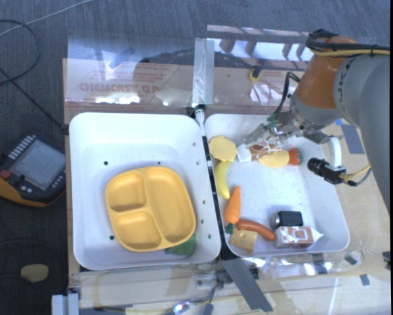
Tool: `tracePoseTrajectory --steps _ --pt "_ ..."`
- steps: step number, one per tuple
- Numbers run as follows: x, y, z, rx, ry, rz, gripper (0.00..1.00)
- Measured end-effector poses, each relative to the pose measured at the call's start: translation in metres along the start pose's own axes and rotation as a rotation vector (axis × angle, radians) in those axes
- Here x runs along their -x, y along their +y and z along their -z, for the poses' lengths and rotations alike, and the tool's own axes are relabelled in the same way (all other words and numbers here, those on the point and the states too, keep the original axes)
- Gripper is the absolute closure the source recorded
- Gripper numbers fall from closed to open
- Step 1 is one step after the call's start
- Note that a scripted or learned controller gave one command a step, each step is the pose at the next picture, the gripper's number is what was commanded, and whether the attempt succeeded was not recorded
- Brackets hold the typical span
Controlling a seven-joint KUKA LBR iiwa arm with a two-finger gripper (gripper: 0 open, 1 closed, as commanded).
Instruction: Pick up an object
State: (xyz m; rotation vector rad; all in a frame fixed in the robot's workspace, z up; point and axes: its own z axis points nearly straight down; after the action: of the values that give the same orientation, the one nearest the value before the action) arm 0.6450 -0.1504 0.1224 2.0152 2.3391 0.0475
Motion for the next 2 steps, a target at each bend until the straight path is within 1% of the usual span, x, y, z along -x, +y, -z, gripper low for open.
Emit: tracePoseTrajectory --steps 1,2 --pt "0.033 0.028 -0.013 -0.036 0.022 0.054 1.0" --pt "-0.007 0.024 0.078 -0.061 0.013 -0.149 1.0"
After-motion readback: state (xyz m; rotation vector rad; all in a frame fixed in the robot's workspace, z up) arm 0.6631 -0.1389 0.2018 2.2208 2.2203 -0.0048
